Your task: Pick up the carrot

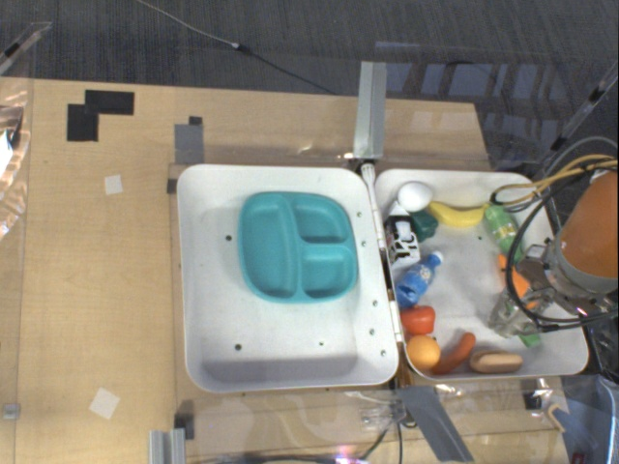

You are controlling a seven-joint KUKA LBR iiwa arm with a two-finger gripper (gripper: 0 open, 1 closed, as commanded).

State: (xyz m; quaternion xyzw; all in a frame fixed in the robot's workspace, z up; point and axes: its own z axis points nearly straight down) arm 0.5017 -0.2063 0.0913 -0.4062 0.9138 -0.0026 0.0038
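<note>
**Desk:** Item one, the carrot?

**Operator:** Carrot (515, 280): an orange piece at the right side of the right bin (464, 259), mostly covered by the arm (590, 240). I take a green scrap just nearer to be its leaves (not certain).

**Desk:** Item two, gripper?

**Operator:** Gripper (515, 311): low over the bin floor, just beside the orange piece. Spread or pressed together, I cannot tell from here; cables (532, 201) and glare blur it. I see nothing held.

**Desk:** Risks?

**Operator:** As I judge it:
- A close on bare floor or on the leaves alone, because the carrot lies off to the far side of the tool.
- A snag, since the cables loop over the green bottle (500, 222) and the banana (456, 216).
- A nudge to the bread roll (495, 362), which lies near, on the lift.

**Desk:** Surface and room?

**Operator:** Smooth white bin, likely slippery. Left bin (213, 259) holds a teal divided plate (295, 245). Pale wooden bench (87, 307), dark carpet beyond.
</note>
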